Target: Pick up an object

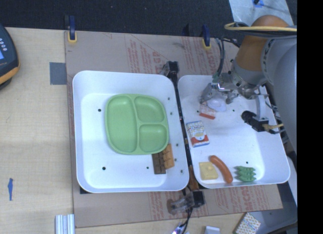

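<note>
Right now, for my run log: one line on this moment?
gripper low in right bin | over pale object | grasp unclear | sausage untouched

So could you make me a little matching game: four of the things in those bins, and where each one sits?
Things:
1. green plate
2. sausage
3. small carton
4. brown block

Places:
A. left bin, near front edge
B. right bin, near front edge
C. middle of left bin
D. right bin, beside the divide

Pairs: 1-C, 2-B, 3-D, 4-A

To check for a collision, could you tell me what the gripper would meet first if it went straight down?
Probably the small white and orange item just under the gripper in the right bin; depth is unclear.
</note>
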Action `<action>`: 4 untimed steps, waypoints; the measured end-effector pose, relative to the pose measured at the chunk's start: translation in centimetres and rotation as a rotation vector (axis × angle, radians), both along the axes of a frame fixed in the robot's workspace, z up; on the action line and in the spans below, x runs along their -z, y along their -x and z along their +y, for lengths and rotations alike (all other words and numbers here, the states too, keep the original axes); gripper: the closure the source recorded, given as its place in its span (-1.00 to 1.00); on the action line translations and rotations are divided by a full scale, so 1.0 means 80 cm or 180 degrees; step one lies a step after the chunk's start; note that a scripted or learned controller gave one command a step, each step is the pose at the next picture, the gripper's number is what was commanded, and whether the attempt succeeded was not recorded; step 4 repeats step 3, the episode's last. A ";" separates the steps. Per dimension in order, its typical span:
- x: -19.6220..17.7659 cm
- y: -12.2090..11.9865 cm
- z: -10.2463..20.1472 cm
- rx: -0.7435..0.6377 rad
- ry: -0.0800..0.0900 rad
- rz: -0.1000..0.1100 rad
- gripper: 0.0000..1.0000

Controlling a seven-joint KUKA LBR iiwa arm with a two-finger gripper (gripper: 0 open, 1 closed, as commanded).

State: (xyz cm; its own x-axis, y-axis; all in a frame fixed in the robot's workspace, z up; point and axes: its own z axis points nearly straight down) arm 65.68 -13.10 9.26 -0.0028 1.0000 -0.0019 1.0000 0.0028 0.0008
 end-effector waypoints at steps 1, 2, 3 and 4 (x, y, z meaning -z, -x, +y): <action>0.002 0.061 0.029 0.0000 -0.0009 0.0029 -1.00; 0.000 0.009 0.013 -0.0012 -0.0001 -0.0002 -1.00; -0.013 0.011 0.013 -0.0023 -0.0002 0.0015 1.00; -0.013 0.011 0.013 -0.0023 -0.0002 0.0015 1.00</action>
